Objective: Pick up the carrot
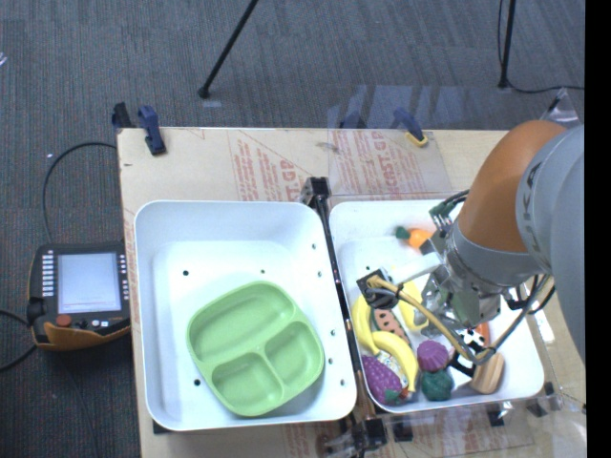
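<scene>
The carrot (417, 239) is small and orange with a green top. It lies near the back wall of the right bin (368, 219). My gripper (456, 308) hangs over the middle of that bin, in front of the carrot and a little to its right. It is not touching the carrot. The grey wrist with its orange band covers the bin's right part.
Yellow bananas (387, 337), purple grapes (382, 376), a magenta ball (431, 354), a dark green piece (437, 385) and a tan piece (487, 374) crowd the right bin's front. The left bin (162, 256) holds a green divided plate (255, 347).
</scene>
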### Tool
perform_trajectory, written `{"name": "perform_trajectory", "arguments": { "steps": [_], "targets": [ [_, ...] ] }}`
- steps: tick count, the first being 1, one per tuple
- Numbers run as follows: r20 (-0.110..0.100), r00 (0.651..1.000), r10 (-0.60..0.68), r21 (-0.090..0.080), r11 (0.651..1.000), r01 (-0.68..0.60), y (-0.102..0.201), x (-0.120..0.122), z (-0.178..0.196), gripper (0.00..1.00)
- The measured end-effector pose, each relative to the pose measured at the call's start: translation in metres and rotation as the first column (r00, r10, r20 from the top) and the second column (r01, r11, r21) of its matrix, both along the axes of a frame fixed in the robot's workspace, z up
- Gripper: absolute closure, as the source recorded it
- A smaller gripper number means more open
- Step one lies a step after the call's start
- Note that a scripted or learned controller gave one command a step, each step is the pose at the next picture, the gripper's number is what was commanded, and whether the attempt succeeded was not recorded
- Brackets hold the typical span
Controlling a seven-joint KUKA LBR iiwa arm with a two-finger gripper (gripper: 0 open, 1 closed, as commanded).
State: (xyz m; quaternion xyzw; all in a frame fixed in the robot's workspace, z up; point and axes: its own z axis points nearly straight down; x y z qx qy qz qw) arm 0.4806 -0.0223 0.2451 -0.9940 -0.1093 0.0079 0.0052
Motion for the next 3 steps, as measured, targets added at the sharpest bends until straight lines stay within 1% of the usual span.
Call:
{"name": "perform_trajectory", "arguments": {
  "steps": [3],
  "targets": [
    [-0.027,1.0,-0.001,0.012,1.0,0.001,-0.003,-0.001,0.022,1.0]
  ]
}}
